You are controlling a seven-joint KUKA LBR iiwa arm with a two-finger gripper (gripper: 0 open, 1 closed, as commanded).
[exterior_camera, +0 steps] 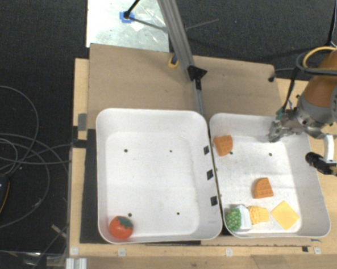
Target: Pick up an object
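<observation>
I see my gripper [277, 132] over the right bin's [316, 185] far edge, bread pieces [223, 144] below, a tomato [120, 227] in the left bin [102, 155].

Floor: dark carpet [38, 38] around the wooden bench [229, 78].
Cables: black loops [20, 133] left of bench.
Light: bright patch [116, 14] behind bench.

Grey arm with orange band reaching in from the right, wrist angled down, gripper [275, 133] low

Bench [132, 77] w/ 2 white bins: left bin [158, 118], right bin [308, 185].
</observation>
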